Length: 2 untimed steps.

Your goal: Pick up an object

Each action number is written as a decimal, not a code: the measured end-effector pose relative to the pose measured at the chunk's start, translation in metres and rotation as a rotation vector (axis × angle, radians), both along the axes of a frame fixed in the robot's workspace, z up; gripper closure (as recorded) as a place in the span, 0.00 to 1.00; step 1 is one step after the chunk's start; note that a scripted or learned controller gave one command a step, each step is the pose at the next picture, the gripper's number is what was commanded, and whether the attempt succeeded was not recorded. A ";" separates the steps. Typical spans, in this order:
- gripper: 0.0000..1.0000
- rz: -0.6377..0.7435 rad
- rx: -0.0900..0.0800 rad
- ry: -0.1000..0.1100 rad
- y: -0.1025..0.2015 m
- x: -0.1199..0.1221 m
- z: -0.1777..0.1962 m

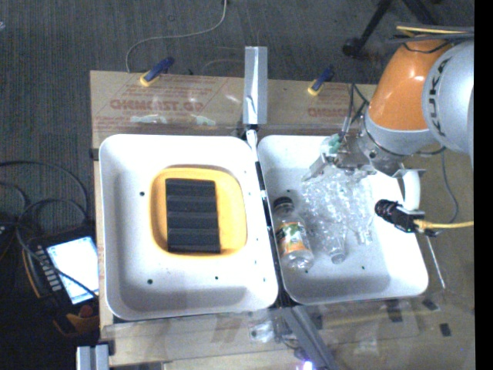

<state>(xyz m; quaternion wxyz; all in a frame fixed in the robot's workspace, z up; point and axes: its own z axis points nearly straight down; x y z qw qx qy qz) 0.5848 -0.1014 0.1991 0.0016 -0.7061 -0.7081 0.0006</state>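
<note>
A crumpled clear plastic bottle (339,210) lies across the middle of the right bin (400,280). Beside it on the left lies a small clear bottle (291,241) with an orange label and a black cap, its cap pointing to the back. In the left bin (127,206) rests a yellow tray-like object (199,213) with a black ridged block inside it. My gripper (347,151) hangs over the back of the right bin, right at the upper end of the crumpled bottle. The wrist hides where it meets the plastic.
The grey arm with its orange band (408,91) covers the right bin's back right corner. A metal divider post (254,91) stands behind the gap between the bins. Two blue-and-yellow clamps (156,71) hold the cardboard backing.
</note>
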 end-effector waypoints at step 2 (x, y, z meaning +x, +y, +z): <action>0.00 0.122 -0.001 -0.014 -0.057 -0.010 -0.107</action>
